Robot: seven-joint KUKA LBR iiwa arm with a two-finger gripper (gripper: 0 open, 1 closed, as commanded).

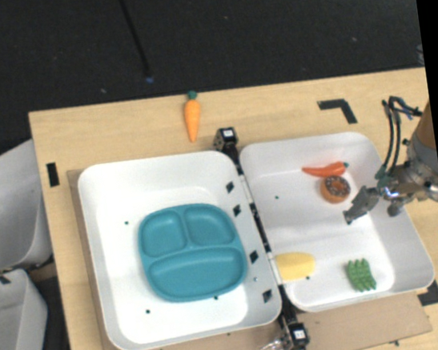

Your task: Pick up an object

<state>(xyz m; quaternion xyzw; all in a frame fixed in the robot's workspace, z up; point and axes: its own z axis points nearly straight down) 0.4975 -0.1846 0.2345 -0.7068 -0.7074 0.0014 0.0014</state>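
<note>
Teal divided plate [191, 251] fills the left bin [112, 306]; a toy carrot [192, 116] lies on the bench. Right bin [317, 298] holds a red chilli [323, 170], round brown piece [336, 188], yellow piece [296, 265], green piece [361, 275]. The gripper [362, 206] hangs beside them, its finger state impossible to tell.

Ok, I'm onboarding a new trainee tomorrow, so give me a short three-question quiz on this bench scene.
1. True or false: the teal plate lies in the left bin.
2. Which lies on the bench outside both bins? A) orange carrot B) yellow piece C) green piece
3. The gripper is over which bin?

Key: 1 true; 2 A; 3 the right bin.
</note>
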